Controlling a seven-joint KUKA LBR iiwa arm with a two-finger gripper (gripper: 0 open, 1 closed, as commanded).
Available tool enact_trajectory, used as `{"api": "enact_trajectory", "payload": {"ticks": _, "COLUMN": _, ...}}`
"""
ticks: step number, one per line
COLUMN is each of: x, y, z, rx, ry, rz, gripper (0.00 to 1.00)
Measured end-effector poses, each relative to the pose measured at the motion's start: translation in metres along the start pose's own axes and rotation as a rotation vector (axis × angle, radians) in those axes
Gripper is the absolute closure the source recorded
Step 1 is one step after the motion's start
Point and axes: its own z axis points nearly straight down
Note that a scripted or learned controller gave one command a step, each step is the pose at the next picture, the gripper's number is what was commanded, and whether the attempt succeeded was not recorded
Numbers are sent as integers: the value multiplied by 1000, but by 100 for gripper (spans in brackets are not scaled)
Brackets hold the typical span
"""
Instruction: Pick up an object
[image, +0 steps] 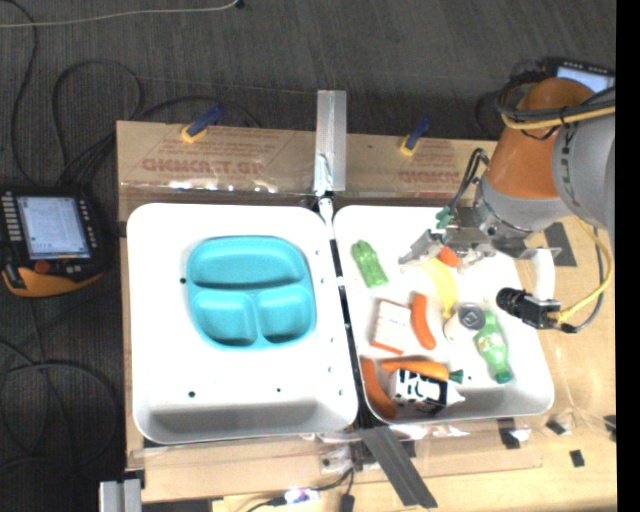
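While arm (545, 160) reaches in from right, pincer (447, 252) hangs low over right bin (535, 395), above yellow banana (443, 283); cannot tell whether pinching. Below: orange carrot (423, 320), white card (391, 325), green bottle (493, 352). Green pickle (369, 262) near divider. Left bin (160, 400) holds teal tray (250, 290).

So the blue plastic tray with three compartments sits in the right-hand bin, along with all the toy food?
Not quite. The camera view shows the blue plastic three-compartment tray in the left white bin. The toy food, such as the green plastic bottle and orange carrot-shaped piece, lies in the right white bin.
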Motion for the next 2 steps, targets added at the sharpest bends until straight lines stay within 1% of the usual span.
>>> {"api": "enact_trajectory", "payload": {"ticks": 1, "x": -21, "y": -6, "z": 98, "rx": -4, "ry": 0, "rz": 70, "gripper": 0}}
{"api": "enact_trajectory", "payload": {"ticks": 2, "x": 2, "y": 63, "z": 101, "rx": -14, "ry": -6, "rz": 111, "gripper": 0}}
